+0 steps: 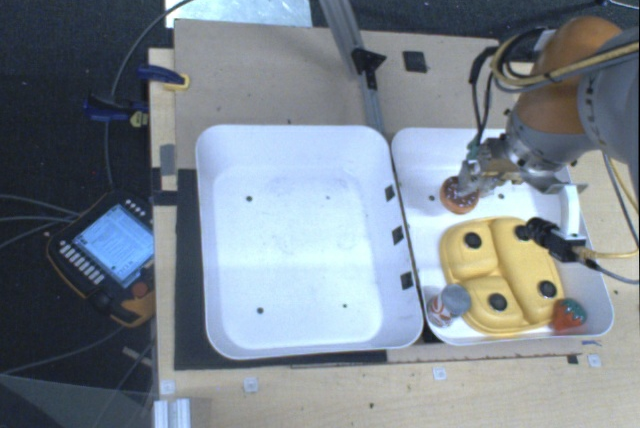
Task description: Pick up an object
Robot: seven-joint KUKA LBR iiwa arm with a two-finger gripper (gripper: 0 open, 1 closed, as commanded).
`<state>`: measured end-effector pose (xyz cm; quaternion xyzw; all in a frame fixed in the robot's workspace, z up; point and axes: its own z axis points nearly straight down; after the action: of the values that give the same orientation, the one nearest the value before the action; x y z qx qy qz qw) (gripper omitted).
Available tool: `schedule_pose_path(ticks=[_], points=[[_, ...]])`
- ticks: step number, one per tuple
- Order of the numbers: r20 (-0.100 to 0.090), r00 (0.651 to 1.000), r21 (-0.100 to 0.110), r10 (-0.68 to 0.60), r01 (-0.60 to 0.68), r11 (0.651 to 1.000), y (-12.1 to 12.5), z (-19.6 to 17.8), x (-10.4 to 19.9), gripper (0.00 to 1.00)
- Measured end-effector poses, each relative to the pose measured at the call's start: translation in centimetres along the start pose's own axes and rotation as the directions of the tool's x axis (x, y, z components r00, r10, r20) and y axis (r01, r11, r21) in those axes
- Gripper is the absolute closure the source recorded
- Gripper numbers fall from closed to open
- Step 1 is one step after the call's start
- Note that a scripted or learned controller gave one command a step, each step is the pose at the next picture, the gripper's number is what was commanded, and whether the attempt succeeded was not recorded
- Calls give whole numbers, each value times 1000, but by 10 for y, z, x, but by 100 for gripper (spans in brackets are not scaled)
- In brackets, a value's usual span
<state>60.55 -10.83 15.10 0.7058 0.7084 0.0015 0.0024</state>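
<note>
Right bin (420, 151), with the arm reaching in from the right. The gripper (470, 178) hung directly over a small round brown object (459, 197) near the bin's upper left; whether it was open, shut, or touching the piece could not be told. Nearby lay a large yellow moulded piece (500, 276), a grey disc (455, 299) and a red item (570, 314). The brown object looked light, rigid and smooth, probably best pinched across its width.
</note>
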Motion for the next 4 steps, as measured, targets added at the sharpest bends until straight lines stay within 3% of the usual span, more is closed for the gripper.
schedule_pose_path(ticks=[2, 4], points=[[0, 1000, -3, -1, 1, 1000, -5, -115, -5, 100], [-3, 1000, 4, -6, 6, 1000, -10, -115, 107, 100]])
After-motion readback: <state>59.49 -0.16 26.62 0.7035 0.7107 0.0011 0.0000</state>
